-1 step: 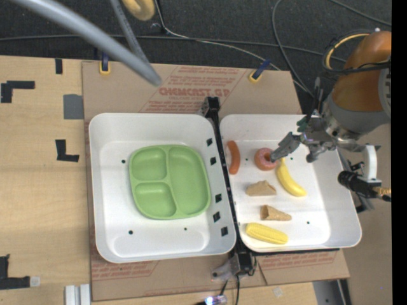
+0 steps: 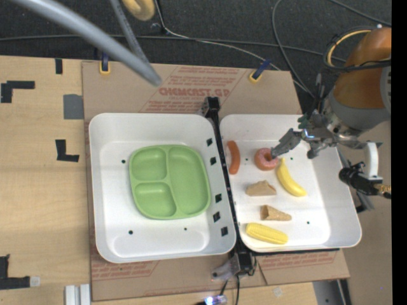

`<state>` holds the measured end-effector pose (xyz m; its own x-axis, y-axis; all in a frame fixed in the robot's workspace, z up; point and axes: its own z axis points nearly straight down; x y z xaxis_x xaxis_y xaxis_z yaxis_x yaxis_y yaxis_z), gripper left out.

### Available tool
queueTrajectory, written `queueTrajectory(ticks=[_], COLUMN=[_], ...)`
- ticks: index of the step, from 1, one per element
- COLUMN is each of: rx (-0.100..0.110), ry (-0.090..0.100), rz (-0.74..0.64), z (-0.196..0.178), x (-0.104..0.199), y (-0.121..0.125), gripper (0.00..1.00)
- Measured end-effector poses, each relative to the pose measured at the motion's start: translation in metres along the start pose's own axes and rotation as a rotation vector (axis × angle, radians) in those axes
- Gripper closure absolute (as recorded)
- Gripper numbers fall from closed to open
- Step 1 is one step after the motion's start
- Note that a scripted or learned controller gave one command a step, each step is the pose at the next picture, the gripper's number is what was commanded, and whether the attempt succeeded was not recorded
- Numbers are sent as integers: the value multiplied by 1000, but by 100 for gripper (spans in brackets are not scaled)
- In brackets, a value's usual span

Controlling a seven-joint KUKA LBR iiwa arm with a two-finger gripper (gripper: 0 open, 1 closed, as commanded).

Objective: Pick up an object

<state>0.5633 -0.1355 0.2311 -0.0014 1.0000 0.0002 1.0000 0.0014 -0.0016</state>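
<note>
The right bin (image 2: 340, 224) holds several toy foods: a pink donut (image 2: 264, 160), a yellow banana (image 2: 290, 180), a red-orange sausage (image 2: 233, 156), two tan wedge pieces (image 2: 261, 188) (image 2: 275, 213) and a yellow corn cob (image 2: 266, 234). My gripper (image 2: 295, 152) hangs over the upper right part of this bin, open. Its left finger (image 2: 284, 145) slants down with its tip at the donut's right edge, just above the banana's top end. The other finger (image 2: 315, 149) is well to the right. Nothing is between the fingers.
A green divided plate (image 2: 170, 181) lies in the left bin (image 2: 96, 170). A black divider (image 2: 219, 170) runs between the bins. The grey and orange arm (image 2: 362, 81) stands over the right bin's far right corner, with cables behind it.
</note>
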Motion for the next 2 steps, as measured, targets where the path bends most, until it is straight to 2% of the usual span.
queueTrajectory(ticks=[1,2], rx=[4,5], ry=[-1,0], rz=[1,1], z=[53,98], x=[-4,-8], y=[8,4], gripper=[0,0])
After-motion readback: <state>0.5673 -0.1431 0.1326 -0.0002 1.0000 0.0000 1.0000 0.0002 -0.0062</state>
